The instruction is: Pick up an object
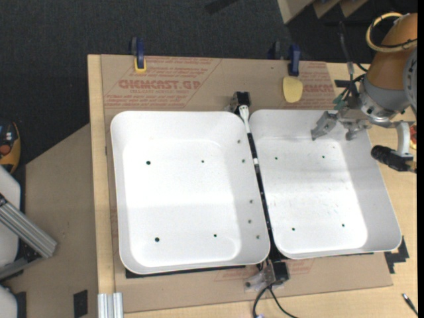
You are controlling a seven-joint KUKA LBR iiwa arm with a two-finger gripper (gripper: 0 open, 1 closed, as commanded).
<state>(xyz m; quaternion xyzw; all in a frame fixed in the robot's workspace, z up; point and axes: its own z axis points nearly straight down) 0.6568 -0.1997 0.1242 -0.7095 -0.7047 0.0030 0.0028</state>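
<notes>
I see the arm (391, 65) leaning in from the right; gripper (336, 126) over right bin's (331, 237) far edge, spread, pinching nothing.

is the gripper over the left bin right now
No, the gripper is at the far edge of the right bin, well away from the left bin.

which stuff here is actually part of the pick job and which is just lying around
Part of the job:
- hand, over the far edge of the right bin
- left bin

Just lying about:
- yellow piece on the board behind the bins
- two blue clamps on the board's far edge
- cable at the near edge
</notes>
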